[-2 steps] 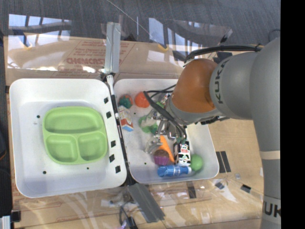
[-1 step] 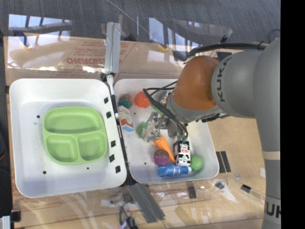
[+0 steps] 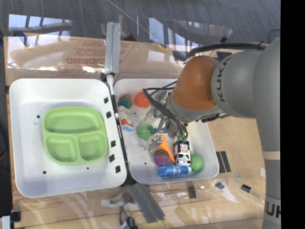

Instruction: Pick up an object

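Observation:
The right bin [image 3: 206, 136] holds several small toys. A green leafy toy [image 3: 144, 130] lies near its middle, and an orange carrot [image 3: 165, 147] sits just right of it. Below them are a purple piece [image 3: 162, 158], a blue bottle [image 3: 172, 171], a green ball [image 3: 196, 163] and a black-and-white cow-patterned carton [image 3: 183, 152]. An orange round toy [image 3: 141, 99] and a teal-and-red toy [image 3: 125, 101] rest at the far side. My gripper [image 3: 159, 126] hangs low over the bin's middle, beside the green leafy toy and above the carrot. The wrist and cables hide its tips.
The left bin [image 3: 24, 128] carries a green three-compartment tray [image 3: 75, 134]. A small red-and-white box [image 3: 126, 123] lies by the divider between the bins. The arm's orange band [image 3: 196, 85] and grey body cover the right bin's far right part.

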Controlling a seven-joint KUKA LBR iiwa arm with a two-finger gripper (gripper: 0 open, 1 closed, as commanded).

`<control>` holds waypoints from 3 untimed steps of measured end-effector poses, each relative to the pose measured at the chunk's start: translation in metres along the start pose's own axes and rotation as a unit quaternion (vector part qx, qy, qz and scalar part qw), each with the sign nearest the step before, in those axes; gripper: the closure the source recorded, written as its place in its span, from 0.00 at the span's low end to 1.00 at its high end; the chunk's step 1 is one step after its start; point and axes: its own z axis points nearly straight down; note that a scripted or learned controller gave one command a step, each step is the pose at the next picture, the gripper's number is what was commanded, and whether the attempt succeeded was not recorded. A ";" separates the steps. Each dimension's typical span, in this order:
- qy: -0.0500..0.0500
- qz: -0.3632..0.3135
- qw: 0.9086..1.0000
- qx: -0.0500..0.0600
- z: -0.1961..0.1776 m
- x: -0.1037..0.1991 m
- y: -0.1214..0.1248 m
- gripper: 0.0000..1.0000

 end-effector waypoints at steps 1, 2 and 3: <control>0.001 -0.011 1.000 0.000 0.011 0.033 -0.007 0.00; 0.000 -0.015 1.000 0.000 0.000 0.031 -0.005 1.00; 0.000 -0.015 1.000 0.000 0.000 0.031 -0.005 0.00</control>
